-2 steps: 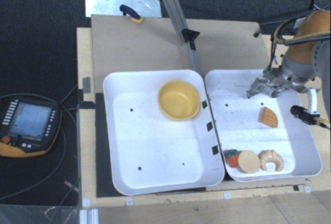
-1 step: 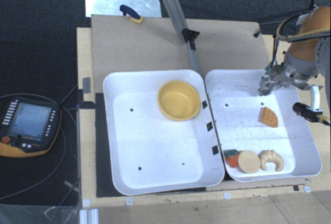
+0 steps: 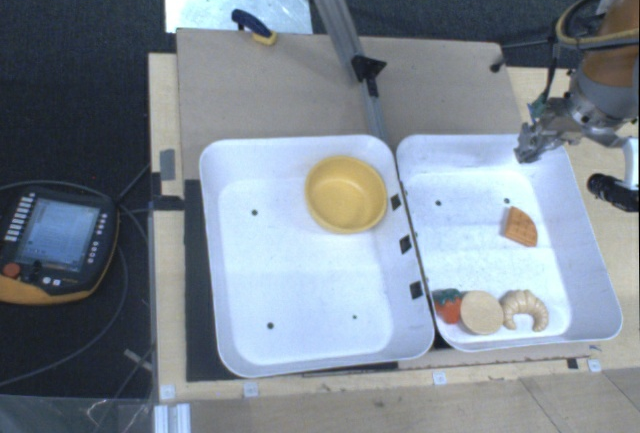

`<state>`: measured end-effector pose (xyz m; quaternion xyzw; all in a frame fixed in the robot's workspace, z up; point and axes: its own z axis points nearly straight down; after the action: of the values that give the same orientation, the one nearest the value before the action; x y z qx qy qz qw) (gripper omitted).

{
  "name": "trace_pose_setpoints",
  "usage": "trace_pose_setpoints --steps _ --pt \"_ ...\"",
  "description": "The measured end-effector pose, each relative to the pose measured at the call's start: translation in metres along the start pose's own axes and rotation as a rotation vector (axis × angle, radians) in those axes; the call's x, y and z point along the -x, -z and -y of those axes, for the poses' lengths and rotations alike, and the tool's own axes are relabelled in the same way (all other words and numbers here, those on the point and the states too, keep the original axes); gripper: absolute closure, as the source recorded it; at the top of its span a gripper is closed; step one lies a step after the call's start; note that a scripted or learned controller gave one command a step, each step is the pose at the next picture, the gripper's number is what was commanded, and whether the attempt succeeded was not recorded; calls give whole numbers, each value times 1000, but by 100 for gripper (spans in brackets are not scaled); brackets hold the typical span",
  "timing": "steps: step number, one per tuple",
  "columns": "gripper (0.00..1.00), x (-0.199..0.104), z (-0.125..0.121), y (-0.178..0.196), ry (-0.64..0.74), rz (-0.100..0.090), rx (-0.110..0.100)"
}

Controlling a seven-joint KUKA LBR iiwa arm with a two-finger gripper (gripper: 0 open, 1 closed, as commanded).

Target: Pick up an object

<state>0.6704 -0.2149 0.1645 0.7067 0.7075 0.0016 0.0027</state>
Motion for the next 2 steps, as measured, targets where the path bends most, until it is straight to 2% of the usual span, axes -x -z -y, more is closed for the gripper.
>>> trace_pose_setpoints --steps 1,2 --pt "100 3 -2 63 0 0 0" --pt "100 3 -3 93 0 -1 -2"
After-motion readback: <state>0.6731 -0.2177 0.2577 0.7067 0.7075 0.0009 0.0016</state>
